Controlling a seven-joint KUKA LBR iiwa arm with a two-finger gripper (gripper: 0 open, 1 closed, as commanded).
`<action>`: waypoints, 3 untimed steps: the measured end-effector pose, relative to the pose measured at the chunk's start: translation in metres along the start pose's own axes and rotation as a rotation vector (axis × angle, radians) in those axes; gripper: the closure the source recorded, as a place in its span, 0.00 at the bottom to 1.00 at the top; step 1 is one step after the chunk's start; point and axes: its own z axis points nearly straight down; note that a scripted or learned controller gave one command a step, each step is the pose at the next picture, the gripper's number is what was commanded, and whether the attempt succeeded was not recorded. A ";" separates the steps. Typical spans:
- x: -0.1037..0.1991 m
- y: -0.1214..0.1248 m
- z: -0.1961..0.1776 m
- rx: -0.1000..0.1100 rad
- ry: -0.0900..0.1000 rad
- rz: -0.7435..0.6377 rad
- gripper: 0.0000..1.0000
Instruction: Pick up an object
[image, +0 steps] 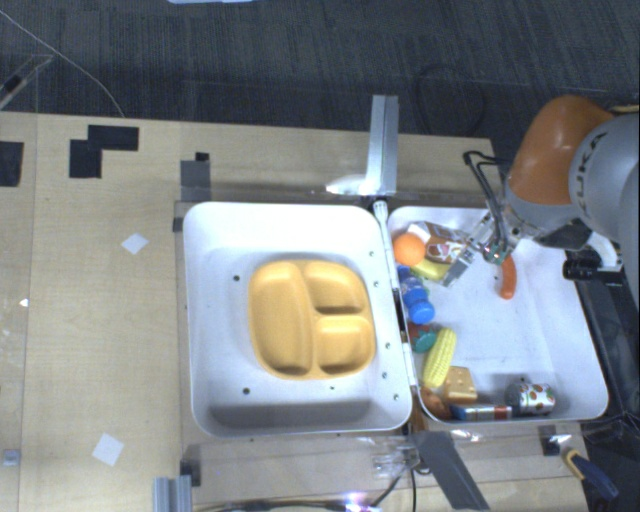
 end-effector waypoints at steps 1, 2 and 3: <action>0.006 -0.005 0.003 -0.001 0.006 0.147 0.00; -0.008 -0.022 0.003 0.001 0.006 0.296 0.00; -0.026 -0.048 0.002 0.000 0.004 0.292 0.00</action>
